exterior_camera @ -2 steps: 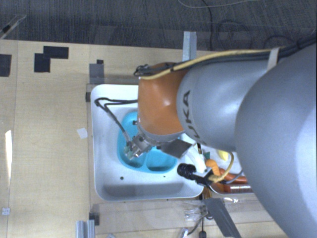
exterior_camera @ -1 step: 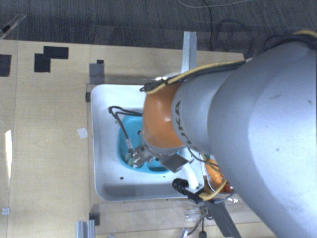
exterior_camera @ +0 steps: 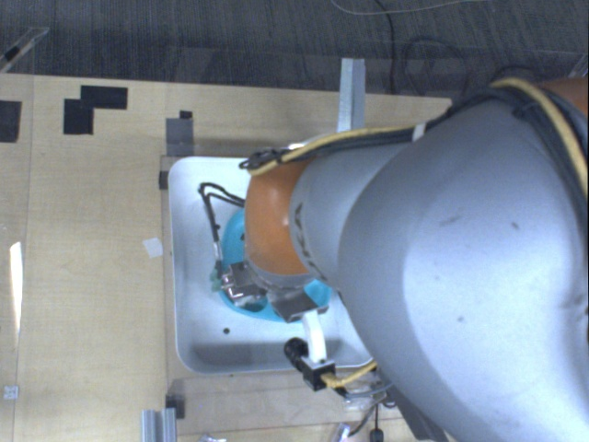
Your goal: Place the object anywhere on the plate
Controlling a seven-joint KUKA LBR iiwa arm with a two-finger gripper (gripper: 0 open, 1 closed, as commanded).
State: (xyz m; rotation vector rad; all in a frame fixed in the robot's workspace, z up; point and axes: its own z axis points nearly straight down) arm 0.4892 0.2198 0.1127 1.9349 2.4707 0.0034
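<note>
Where the bin (exterior_camera: 189, 247) is viewed from above:
Plate (exterior_camera: 234, 238): blue, round, largely hidden under the wrist.
Arm (exterior_camera: 442, 247): reached in from 3 o'clock.
Gripper (exterior_camera: 241, 284): lowered over the plate; state cannot be told.

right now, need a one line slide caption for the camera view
KUKA arm reaches down into a white bin, its orange band and wrist covering most of a blue plate.

Bin (exterior_camera: 189, 274) sits on tabletop (exterior_camera: 83, 274), centre of view. Plate (exterior_camera: 234, 238) lies in bin, toward its right portion. Arm (exterior_camera: 442, 247) enters from right, overhangs bin, covers most of plate. Cable (exterior_camera: 433, 3) on floor behind tabletop.
</note>
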